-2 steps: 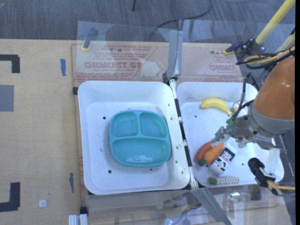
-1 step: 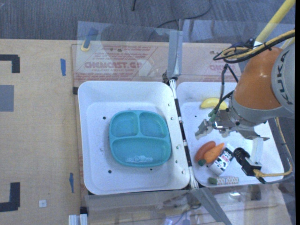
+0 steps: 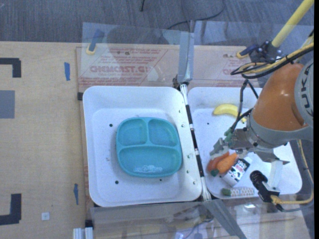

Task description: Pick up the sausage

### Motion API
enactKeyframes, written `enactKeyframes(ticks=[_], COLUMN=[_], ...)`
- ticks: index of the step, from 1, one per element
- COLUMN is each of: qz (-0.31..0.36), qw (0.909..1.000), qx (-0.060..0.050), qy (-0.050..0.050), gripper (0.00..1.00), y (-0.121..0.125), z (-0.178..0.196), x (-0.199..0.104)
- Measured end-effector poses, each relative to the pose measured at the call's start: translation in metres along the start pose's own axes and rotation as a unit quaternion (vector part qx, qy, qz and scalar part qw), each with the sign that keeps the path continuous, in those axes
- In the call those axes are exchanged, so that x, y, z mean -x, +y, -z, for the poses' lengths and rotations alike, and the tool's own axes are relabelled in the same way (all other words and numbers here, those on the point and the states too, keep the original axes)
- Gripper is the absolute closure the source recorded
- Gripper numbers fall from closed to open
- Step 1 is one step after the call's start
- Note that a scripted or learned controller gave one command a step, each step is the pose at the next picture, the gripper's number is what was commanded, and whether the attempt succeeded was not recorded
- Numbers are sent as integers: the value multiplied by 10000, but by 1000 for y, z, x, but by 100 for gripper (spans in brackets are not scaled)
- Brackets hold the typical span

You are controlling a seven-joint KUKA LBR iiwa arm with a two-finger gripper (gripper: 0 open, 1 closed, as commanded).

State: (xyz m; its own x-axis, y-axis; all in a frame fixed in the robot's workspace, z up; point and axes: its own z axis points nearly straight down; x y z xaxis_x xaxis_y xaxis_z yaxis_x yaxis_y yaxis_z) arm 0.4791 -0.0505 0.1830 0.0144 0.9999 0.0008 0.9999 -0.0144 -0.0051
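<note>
- Nearest the camera, along the front wall of the right bin (image 3: 295,183), a small pale printed strip (image 3: 241,192) lies flat.
- Just behind it sits a small white carton (image 3: 239,170) with dark print, tilted, and touching the orange carrot (image 3: 228,161) on its left.
- The sausage (image 3: 213,164), a short reddish-brown piece, lies at the carrot's left end in the front-left part of the right bin, close to the wall shared by the two bins. It rests on the bin floor and nothing grips it.
- The gripper (image 3: 222,146) hangs just above and behind the sausage and carrot; from this angle one cannot tell whether it is spread or closed.
- In the left bin (image 3: 94,133), a teal plate (image 3: 148,147) with three compartments lies near the middle.
- Farther back in the right bin, a yellow banana (image 3: 225,109) lies near the rear wall, well apart from the sausage.
- The arm (image 3: 279,101), with its orange band, reaches in over the right bin's far right side.
</note>
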Motion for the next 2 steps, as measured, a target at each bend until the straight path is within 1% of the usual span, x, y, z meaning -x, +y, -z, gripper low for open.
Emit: enactKeyframes(ticks=[1,2], qz=[126,974], qw=[9999,9952], qx=[3,27], qy=[1,-13], gripper=[0,0], y=[0,41], z=[0,1], x=[-18,5])
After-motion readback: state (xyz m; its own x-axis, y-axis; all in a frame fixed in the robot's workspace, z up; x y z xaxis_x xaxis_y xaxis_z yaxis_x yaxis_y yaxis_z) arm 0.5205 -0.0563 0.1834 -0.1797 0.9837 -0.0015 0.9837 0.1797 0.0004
